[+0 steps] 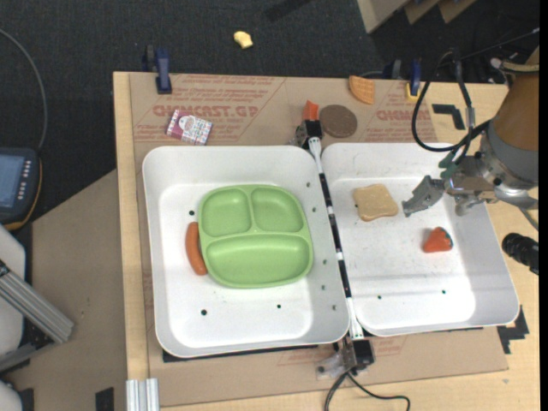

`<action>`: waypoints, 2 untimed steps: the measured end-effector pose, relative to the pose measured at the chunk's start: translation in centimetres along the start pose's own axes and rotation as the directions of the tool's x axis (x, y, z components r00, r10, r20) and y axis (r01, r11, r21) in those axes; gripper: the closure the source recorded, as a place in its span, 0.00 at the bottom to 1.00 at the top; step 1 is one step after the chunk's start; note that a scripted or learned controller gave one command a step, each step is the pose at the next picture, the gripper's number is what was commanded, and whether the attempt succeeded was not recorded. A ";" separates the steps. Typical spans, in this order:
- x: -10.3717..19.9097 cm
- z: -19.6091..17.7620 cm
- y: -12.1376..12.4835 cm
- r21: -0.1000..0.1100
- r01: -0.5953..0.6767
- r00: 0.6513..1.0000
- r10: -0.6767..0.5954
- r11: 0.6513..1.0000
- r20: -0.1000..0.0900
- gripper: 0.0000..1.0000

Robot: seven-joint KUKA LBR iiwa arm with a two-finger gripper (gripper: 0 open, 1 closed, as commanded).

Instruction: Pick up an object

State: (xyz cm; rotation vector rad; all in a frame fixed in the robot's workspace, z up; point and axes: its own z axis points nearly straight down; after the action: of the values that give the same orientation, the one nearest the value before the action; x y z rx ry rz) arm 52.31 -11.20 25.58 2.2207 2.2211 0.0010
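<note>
Camera view: pincer (421, 199) hanging spread and holding nothing over right bin (479, 306), just beside toast slice (376, 202), red strawberry-like piece (437, 241) near; centre over toast, lower squarely, then pinch across narrow edges.

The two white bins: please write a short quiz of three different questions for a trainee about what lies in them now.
1. True or false: the green plate lies in the right bin.
2. Which thing lies nearest the pincer? A. the orange sausage B. the bread slice C. the brown disc
3. Fill in: the small red piece lies in the ____ bin.

Key:
1. False; it lies in the left bin.
2. B.
3. Right.
</note>
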 end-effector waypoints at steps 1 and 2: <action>-9.8 2.4 2.7 -0.002 -0.007 1.000 0.007 1.000 0.006 0.00; -9.8 16.4 2.2 0.013 -0.001 1.000 0.001 1.000 -0.004 0.00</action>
State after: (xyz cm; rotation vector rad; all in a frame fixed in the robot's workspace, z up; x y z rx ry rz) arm 54.49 -20.96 9.16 2.2310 2.2285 -0.0092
